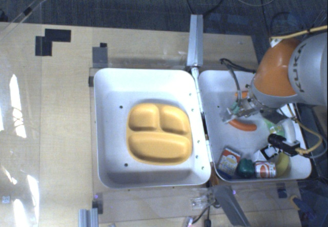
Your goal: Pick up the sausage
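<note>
The counter (pixel 61 133) carries two white bins; the left bin (pixel 107 118), well to the claw's left, holds a yellow compartment tray (pixel 158 132). The arm (pixel 287 75) reaches over the right bin (pixel 215 93). The claw (pixel 240 111) hovers just above the sausage (pixel 242 125), whose long axis runs nearly left-right; whether the claw is apart or together cannot be told. Cans (pixel 265 169) and a packet (pixel 229 160) lie below, clear of the descent.

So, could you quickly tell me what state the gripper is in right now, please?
Gripper: low in the right bin, just above the sausage; whether it is open or closed cannot be told.
</note>
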